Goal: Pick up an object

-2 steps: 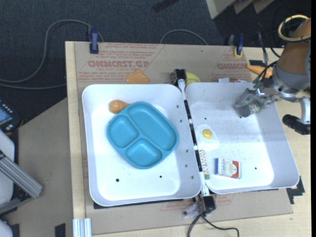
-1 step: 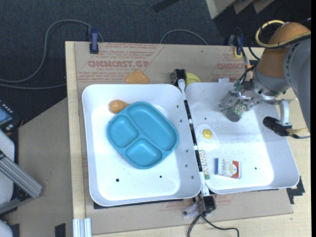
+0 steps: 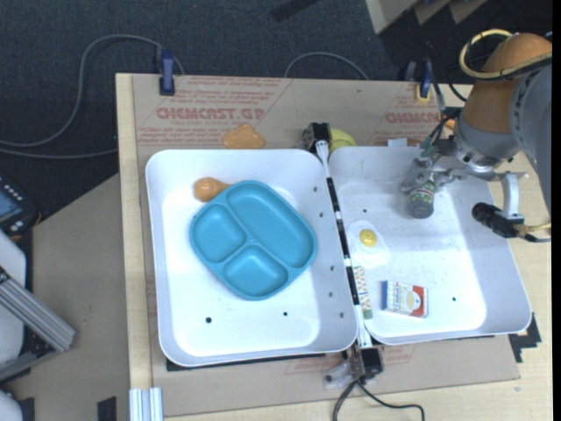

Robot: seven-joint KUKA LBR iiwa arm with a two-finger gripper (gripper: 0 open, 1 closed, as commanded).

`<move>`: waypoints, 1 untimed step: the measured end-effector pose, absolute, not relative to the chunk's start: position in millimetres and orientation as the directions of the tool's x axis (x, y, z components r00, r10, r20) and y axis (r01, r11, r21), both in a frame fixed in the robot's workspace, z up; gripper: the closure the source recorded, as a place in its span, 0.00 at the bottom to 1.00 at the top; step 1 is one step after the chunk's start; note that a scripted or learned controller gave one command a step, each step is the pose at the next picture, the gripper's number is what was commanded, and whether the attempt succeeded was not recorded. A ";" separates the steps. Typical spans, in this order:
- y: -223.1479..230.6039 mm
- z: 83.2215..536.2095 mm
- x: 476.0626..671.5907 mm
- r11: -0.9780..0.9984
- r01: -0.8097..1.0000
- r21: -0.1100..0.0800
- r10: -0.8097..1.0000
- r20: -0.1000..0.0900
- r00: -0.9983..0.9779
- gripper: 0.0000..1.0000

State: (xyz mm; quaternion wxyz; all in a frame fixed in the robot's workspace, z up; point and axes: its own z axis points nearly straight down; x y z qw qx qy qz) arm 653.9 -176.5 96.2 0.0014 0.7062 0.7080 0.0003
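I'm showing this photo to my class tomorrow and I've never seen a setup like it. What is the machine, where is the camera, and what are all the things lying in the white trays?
The camera is fixed above a bench, looking down at a slant. The machine reaching in from the right is a grey robot arm with an orange band; its gripper is low over the right bin. Nothing can be seen held in it. That bin contains a fried-egg toy and a small red and white box. The left bin holds a blue divided plate with a small orange item beside it. Behind the bins, an orange object and a yellow one lie on the board.
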 end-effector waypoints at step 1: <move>-78.4 189.9 634.5 0.008 1.000 0.005 1.000 0.001 -0.008 1.00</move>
